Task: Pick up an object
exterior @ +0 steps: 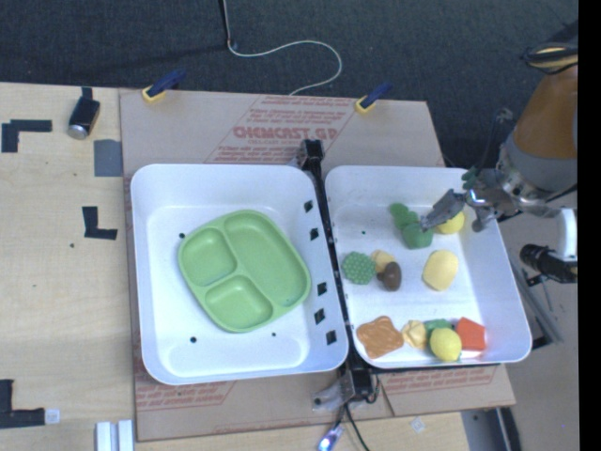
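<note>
One gripper (pixel 449 213) hovered over right bin (pixel 488 280); green toy (pixel 410 225) lay just beside at eight o'clock; finger spread impossible to tell.

We are counting two white bins (pixel 150 252), one green tray (pixel 244 269), about ten toy foods (pixel 440 270), two clamps (pixel 162 85).

Arm (pixel 540 148) reaching from right, gripper (pixel 460 212) lowered
</note>
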Controlling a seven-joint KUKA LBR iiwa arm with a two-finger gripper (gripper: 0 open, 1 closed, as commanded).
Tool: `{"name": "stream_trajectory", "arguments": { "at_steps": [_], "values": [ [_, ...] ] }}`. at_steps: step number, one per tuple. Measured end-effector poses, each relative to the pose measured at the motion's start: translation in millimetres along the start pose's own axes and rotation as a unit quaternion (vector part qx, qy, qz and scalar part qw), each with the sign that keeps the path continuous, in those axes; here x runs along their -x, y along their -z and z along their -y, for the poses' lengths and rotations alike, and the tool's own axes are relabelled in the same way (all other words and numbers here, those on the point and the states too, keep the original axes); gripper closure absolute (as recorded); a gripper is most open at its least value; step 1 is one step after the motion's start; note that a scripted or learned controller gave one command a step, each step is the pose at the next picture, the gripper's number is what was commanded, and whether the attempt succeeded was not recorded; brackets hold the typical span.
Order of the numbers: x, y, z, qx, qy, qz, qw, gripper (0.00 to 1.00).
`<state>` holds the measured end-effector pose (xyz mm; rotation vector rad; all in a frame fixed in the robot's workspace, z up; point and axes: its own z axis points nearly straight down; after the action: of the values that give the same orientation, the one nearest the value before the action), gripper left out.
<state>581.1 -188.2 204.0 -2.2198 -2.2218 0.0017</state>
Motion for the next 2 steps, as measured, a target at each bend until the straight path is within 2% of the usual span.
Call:
{"name": "stream_trajectory", "arguments": {
  "at_steps": [1, 2],
  "values": [
    [-14.1, -126.4, -54.7, 0.000, 0.002, 0.000, 1.0000, 0.00],
    [-13.0, -108.9, -54.8, 0.001, 0.001, 0.001, 1.0000, 1.00]
  ]
}}
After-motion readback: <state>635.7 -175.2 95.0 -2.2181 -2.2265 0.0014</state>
